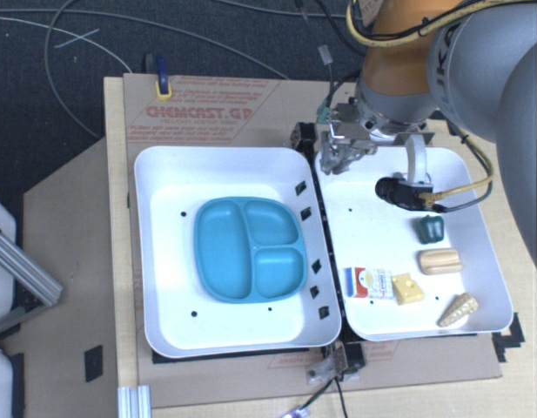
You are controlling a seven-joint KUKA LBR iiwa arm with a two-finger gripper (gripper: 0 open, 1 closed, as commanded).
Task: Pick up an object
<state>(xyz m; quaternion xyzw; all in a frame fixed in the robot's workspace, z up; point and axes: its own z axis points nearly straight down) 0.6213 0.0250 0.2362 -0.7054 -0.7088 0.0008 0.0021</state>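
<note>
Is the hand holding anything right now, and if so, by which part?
Nothing shows in the hand; it hangs over the right bin's upper left corner. The small objects lie apart from it, lower right: teal piece, tan block, cheese wedge.

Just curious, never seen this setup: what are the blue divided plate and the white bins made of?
The blue divided plate looks like moulded plastic: even colour, soft sheen, rounded compartment ridges. The white bins seem to be thin formed plastic too, smooth with rounded corners, though that's a guess.
</note>
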